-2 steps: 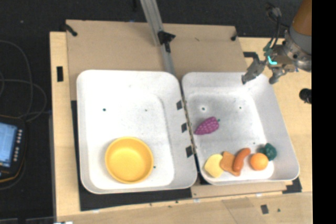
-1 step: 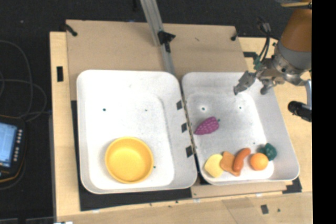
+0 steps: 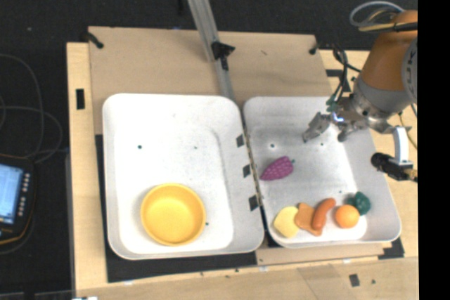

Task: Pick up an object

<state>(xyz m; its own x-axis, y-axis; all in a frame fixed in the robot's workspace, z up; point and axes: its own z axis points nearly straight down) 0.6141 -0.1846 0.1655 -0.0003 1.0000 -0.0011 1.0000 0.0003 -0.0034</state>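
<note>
My gripper hangs over the upper right part of the right bin, its two fingers spread open with nothing between them. A purple grape bunch lies in the middle of that bin, below and left of the gripper. Along the bin's front edge sit a pale yellow piece, an orange-brown piece, a reddish sausage-shaped piece, an orange ball and a dark green piece. A yellow bowl rests in the left bin.
A slanted metal pole rises behind the bins, ending near their shared edge. The arm's orange band and cables stand at the right. A black device lies off the bench at the left.
</note>
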